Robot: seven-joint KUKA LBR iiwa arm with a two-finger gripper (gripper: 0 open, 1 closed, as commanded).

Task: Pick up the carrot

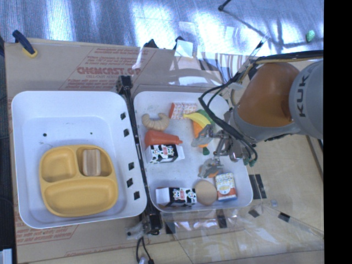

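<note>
Gripper [215, 154] hangs low over right bin [242, 194], fingers' state unclear. Carrot [160, 138] lies apart to its left.

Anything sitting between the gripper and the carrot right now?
Nothing visible blocks it. The carrot lies in the right bin, left of the gripper, with bare bin floor between them. The milk carton touches the carrot's near side, crowding a grasp.

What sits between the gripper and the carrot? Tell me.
In the camera view, only bare white bin floor separates the gripper from the carrot; the banana lies just above.
</note>
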